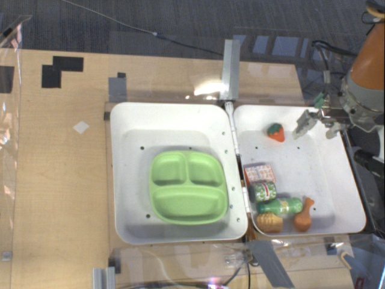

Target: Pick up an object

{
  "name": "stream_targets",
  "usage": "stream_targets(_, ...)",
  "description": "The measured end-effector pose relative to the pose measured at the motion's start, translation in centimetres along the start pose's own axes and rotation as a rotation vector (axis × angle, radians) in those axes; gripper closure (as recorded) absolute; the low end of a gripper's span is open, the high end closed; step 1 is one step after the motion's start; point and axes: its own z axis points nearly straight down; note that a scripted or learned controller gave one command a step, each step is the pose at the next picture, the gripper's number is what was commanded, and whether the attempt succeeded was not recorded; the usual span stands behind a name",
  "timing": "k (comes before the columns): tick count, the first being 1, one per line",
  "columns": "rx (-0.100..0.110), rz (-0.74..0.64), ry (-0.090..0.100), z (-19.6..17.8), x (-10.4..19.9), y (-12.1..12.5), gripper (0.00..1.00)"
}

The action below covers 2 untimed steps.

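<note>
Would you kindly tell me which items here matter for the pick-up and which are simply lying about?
For the job: claw; small red strawberry toy; green plastic bottle; orange drumstick toy.
Lying about: green divided plastic tray; black tape patches.

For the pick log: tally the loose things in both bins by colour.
Red: 1, strawberry
Green: 3, divided plate, can, bottle
Orange/tan: 2, drumstick, tan piece
Patterned: 1, small box
Total: 7

Glossy plastic tray (189, 188), matt wood bench (60, 179)
</note>
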Motion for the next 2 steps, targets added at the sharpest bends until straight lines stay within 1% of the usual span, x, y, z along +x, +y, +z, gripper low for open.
stream_targets(1, 0.000, -0.067, -0.001, 5.7, -1.3, 3.8, 0.00)
stream_targets(2, -0.007, -0.002, -0.002, 17.9, -1.8, 10.1, 0.00)
